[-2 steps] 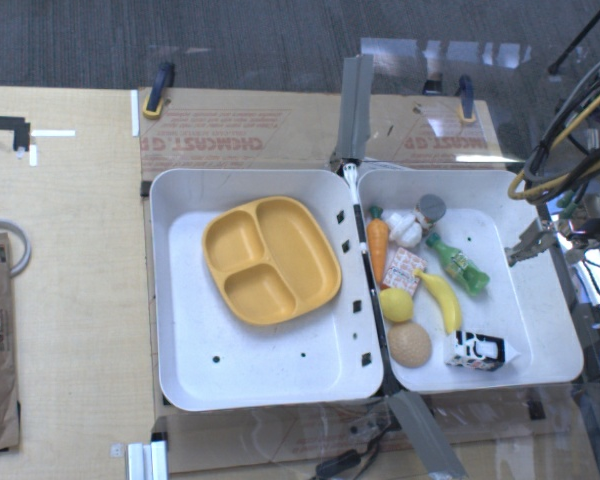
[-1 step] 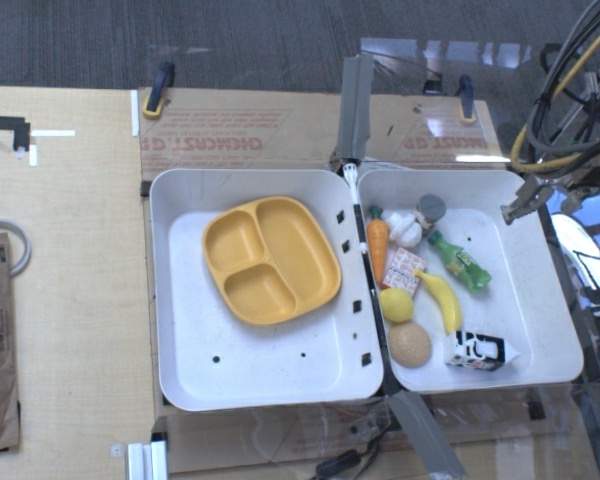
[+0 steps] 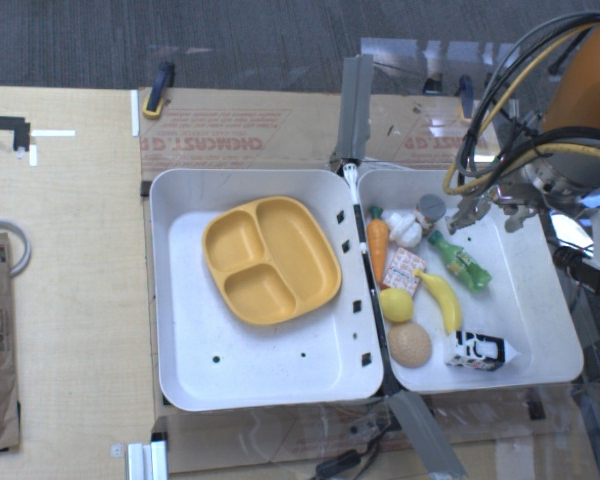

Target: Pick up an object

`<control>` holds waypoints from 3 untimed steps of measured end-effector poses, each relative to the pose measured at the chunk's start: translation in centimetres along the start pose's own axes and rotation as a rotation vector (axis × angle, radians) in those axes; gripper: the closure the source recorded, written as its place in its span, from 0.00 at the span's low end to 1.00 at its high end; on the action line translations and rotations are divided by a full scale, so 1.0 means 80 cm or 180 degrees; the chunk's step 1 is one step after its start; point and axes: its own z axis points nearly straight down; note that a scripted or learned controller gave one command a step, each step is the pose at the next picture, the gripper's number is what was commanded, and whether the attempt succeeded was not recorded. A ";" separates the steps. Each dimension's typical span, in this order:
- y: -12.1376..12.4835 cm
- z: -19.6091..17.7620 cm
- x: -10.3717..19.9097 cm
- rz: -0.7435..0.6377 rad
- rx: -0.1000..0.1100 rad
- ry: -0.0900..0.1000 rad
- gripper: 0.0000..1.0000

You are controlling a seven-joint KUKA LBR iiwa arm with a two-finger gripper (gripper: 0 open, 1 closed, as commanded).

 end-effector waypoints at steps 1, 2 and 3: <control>-0.062 0.185 0.010 0.0951 0.0000 0.0003 0.00; -0.063 0.175 0.008 0.0963 0.0009 0.0000 1.00; -0.064 0.165 0.007 0.0973 0.0016 -0.0004 1.00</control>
